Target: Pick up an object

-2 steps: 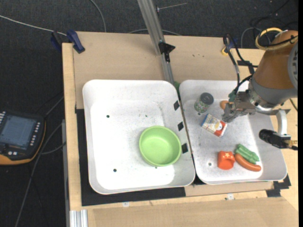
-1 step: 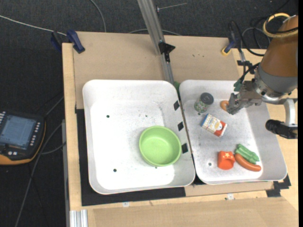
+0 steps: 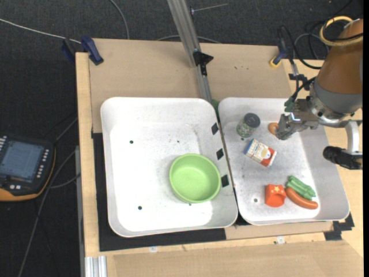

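Note:
The right bin (image 3: 323, 172) holds a grey-green can (image 3: 249, 124), a small white carton with orange print (image 3: 260, 153), a red-orange cup (image 3: 275, 195), a sausage-like orange piece (image 3: 302, 199) and a green vegetable (image 3: 301, 186). A small orange object (image 3: 272, 128) lies at the bin's upper middle. My gripper (image 3: 284, 129) is low in the right bin, right beside that small orange object, to the right of the can. Its fingers look dark and close together, but their state is unclear from this angle.
The left bin (image 3: 144, 126) holds a light green bowl (image 3: 195, 178). A metal post (image 3: 187, 27) slants up from between the bins. Clamps sit at the bench's back edge, and a teach pendant (image 3: 23, 166) lies on the floor at left.

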